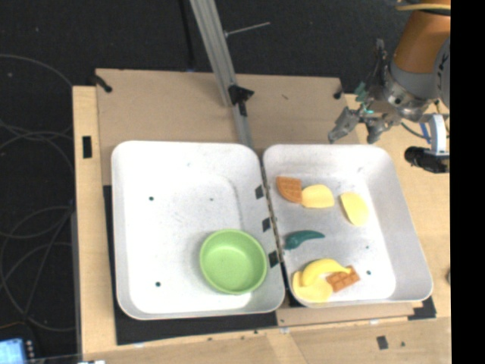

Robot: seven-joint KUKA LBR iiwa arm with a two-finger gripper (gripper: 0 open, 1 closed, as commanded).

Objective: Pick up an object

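Observation:
My gripper (358,130) hangs above the far edge of the right bin (379,165), open, with nothing between its fingers. In the right bin lie an orange piece (289,189), a pale yellow block (317,196) beside it, a yellow oval piece (354,208), a teal curved piece (301,238), and a yellow lump (316,278) with a small orange waffle-like piece (342,280) on it. A green bowl (233,260) sits in the left bin (167,196) near its front right corner.
A grey metal pole (216,51) slants up from behind the seam between the two bins. The bench (167,105) shows bare brown board behind the bins. Black clips (267,223) sit along the divider.

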